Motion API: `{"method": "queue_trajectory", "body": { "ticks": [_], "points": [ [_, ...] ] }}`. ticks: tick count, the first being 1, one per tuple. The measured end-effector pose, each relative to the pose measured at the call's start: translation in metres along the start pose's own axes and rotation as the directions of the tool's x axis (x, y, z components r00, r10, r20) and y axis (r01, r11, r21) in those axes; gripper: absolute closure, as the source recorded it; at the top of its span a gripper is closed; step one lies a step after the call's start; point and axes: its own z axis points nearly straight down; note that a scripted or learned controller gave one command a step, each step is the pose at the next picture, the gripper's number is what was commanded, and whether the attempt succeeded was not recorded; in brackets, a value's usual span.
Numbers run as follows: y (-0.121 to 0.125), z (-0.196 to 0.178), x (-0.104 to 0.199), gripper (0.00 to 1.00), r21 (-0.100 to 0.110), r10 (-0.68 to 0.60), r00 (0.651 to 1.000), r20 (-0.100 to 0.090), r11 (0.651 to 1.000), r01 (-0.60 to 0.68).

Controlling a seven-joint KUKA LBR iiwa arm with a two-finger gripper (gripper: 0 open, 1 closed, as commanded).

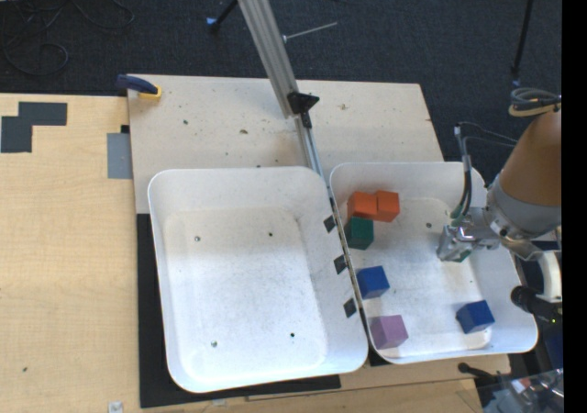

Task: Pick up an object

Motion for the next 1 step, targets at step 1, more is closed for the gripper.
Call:
{"method": "queue_trajectory", "body": {
  "ticks": [1],
  "points": [
    [0.0024, -0.0472, -0.0100, 1.00, -0.002, -0.002, 1.000, 0.001, 1.000, 0.002]
  ]
}}
